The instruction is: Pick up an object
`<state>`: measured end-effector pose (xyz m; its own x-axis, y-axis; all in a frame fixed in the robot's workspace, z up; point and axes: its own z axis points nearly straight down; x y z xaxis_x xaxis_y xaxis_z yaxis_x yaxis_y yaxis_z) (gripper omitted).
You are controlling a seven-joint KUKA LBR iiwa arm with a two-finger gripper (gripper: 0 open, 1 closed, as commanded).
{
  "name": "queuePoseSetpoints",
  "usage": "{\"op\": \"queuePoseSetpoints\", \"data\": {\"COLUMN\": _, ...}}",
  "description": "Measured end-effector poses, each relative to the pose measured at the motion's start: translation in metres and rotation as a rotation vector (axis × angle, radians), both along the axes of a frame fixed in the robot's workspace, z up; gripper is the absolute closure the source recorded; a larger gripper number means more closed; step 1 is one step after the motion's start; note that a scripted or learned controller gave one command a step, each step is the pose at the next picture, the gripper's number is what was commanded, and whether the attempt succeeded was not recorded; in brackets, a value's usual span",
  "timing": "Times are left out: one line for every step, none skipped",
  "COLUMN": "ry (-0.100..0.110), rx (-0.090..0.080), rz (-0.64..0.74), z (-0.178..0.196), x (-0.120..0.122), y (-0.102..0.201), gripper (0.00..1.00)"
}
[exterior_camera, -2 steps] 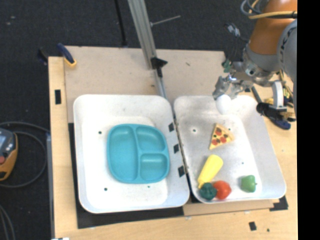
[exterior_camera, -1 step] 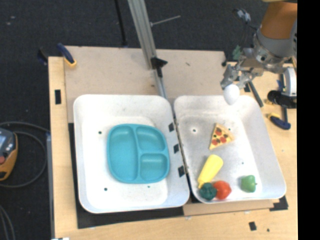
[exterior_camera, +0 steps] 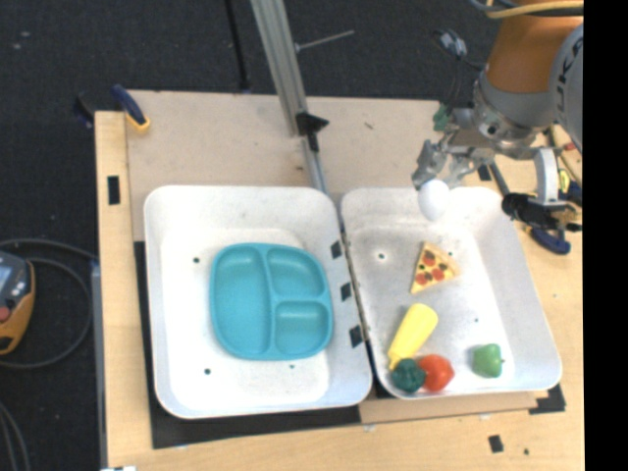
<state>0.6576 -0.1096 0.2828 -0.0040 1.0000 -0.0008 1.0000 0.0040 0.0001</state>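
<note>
Small smooth white egg [exterior_camera: 433, 200] between the fingers [exterior_camera: 429, 161] over the right bin [exterior_camera: 520, 273].

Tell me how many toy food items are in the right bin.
5: a pizza slice mid-bin, a yellow piece below it, a tomato and broccoli at the near edge, a green piece near-right.

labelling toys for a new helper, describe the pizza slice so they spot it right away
Look in the right-hand white bin, the one without the blue divided plate. Near its middle, just above the yellow corn cob, lies the pizza slice. It is the one flat triangular toy, orange-yellow with red dots.
</note>
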Motion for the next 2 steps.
{"op": "queuePoseSetpoints", "data": {"ry": 0.000, "rx": 0.001, "rz": 0.001, "z": 0.002, "x": -0.023, "y": 0.040, "gripper": 1.00}}
{"op": "queuePoseSetpoints", "data": {"ry": 0.001, "rx": 0.002, "rz": 0.003, "z": -0.006, "x": -0.045, "y": 0.097, "gripper": 1.00}}
